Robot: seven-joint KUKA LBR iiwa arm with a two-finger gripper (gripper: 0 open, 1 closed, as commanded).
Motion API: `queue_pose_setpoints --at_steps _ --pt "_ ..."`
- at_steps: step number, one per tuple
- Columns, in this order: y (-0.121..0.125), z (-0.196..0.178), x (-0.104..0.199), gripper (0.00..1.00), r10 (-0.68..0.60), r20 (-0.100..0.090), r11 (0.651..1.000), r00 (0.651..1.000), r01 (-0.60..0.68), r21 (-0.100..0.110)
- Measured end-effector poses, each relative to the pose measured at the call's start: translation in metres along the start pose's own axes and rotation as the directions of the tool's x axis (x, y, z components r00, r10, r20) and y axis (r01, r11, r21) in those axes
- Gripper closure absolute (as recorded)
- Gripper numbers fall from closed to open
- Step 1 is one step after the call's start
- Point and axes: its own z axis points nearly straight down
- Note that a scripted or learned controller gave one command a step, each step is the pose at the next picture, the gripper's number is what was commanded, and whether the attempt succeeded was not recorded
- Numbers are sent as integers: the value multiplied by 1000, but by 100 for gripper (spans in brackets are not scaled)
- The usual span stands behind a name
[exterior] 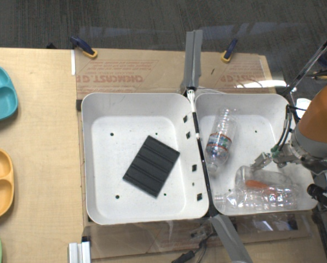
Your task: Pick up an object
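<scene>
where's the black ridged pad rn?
The black ridged pad lies flat near the middle of the left bin, tilted diagonally, apart from the clear bottle in the right bin.

The left bin has open floor around the black pad; two clear bottles crowd the right bin.

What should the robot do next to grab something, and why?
Probably lower the tool a little onto the clear plastic packet just below it in the right bin. It hovers right by that packet, while the bottle and the black pad lie farther away.
</scene>
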Motion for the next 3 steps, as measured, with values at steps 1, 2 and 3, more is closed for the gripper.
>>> queue_pose_setpoints --at_steps 1,2,3 --pt "23 0 78 0 -34 0 999 999 34 1" --pt "112 1 70 0 -145 0 989 989 145 4" --pt "10 -36 36 0 -201 4 980 980 201 -5"
